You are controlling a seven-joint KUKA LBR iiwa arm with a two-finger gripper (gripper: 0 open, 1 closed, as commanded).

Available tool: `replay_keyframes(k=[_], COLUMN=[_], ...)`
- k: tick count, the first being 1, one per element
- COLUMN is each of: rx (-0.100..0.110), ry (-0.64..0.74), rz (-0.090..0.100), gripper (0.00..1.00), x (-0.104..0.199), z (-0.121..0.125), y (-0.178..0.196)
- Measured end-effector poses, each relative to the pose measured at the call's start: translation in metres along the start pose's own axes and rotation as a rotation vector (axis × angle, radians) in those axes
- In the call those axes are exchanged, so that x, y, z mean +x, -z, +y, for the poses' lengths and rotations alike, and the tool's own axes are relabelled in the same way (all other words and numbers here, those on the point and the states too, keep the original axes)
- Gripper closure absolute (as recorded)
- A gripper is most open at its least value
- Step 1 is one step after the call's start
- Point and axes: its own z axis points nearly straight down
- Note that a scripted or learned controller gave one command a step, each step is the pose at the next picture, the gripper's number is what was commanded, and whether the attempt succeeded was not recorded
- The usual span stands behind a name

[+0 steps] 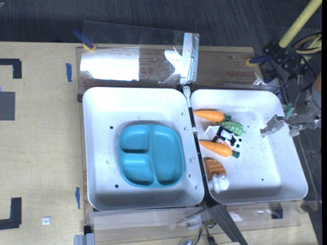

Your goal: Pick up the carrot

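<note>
Two shallow white bins sit side by side on a wooden counter (36,152). The left bin (97,106) holds a blue three-compartment tray (151,154). The right bin (265,172) holds two carrots near its left wall: an upper carrot (209,115) and a lower carrot (217,148), with a black-and-white toy (227,136) between them and a brown-and-white toy (217,173) below. The gripper (278,125) hangs over the bin's right rim, well apart from both carrots; whether its jaws are released or clenched cannot be told.

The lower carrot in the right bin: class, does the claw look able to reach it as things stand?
Probably yes. The lower carrot lies uncovered, though a black-and-white toy touches it; the claw hangs nearby over bare bin floor.
</note>
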Motion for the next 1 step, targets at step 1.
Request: replay_keyframes(k=[1], rx=[0.005], ry=[0.036], rz=[0.003], gripper=[0.00], x=[0.0909], z=[0.0014], y=[-0.0977])
